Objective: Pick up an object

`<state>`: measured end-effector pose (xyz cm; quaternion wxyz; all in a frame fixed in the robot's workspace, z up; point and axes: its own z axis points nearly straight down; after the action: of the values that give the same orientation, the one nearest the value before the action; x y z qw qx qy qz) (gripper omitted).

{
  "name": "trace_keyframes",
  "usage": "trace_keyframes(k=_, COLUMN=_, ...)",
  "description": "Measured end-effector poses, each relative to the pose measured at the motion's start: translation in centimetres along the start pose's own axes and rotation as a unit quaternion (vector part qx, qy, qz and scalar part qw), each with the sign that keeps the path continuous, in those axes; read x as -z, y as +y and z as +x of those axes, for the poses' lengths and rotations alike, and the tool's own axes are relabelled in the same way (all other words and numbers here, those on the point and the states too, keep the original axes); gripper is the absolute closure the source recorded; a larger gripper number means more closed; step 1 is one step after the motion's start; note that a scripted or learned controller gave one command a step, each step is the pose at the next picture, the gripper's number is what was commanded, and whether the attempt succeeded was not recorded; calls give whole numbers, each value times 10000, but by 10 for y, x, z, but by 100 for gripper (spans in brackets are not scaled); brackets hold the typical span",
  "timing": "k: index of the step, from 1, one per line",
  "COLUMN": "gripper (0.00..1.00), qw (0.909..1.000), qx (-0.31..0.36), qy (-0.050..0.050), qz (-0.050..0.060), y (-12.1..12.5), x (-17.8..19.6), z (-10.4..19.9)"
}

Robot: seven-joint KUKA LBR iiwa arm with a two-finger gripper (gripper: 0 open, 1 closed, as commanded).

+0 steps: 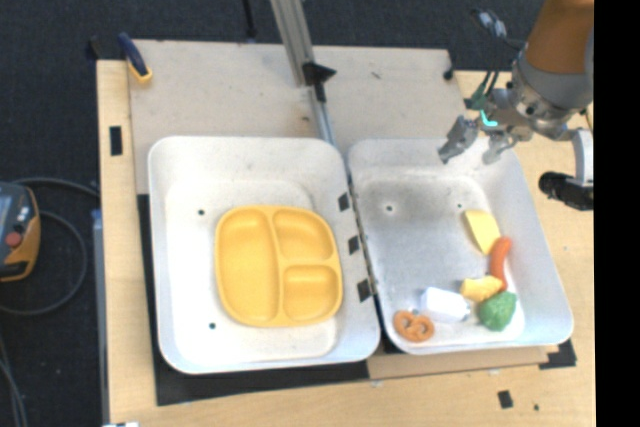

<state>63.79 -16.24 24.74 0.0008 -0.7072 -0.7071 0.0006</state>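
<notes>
My gripper (474,145) hovers over the far edge of the right bin (420,225), its two fingers spread open with nothing between them. Well below it in that bin lie a yellow block (481,230), an orange carrot (499,258), a small yellow piece (481,288), a green broccoli-like toy (497,310), a white object (443,303) and an orange pretzel (413,326). All these objects cluster in the near right part of the bin, apart from the gripper.
The left bin (190,185) holds a yellow divided plate (278,265). A metal post (290,15) rises slanted behind the bins. A blue and yellow tool (134,57) lies at the bench's far left corner.
</notes>
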Motion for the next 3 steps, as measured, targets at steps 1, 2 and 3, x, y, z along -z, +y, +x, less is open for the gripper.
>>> trace_keyframes(k=1, gripper=0, qw=10000, qx=2, qy=-3, qz=-19, y=1, x=2, z=0)
trace_keyframes(k=2, gripper=0, qw=10000, qx=2, qy=-8, qz=5, y=-8, x=-44, z=-1)
trace_keyframes(k=3, gripper=0, qw=10000, qx=4, qy=-10, qz=-4, y=-6, x=-87, z=1)
